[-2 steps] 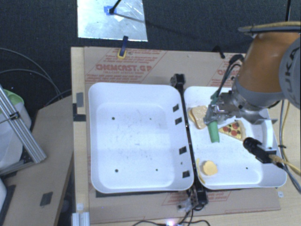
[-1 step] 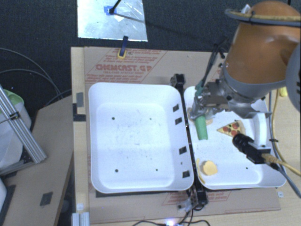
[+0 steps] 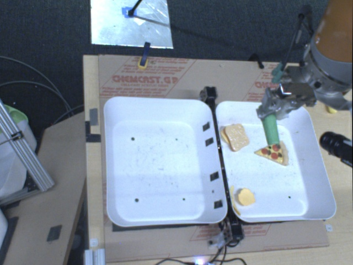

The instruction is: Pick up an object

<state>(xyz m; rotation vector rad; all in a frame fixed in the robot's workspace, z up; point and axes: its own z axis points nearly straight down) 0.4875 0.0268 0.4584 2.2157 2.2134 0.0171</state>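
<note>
Jaws are closing round the top of a green stick [image 3: 270, 130], its long axis hanging nearly upright; I'm seeing its lower tip just over the pizza slice [image 3: 273, 154].

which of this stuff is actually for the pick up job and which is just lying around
For the job:
claw
green plastic cylinder right under it
orange toy pizza slice
tan toast-shaped slice
yellow round piece
right-hand shallow white bin holding them

Lying about:
left-hand shallow white bin
shiny silver sheet on the dark floor
small blue and yellow peg on the cardboard
</note>
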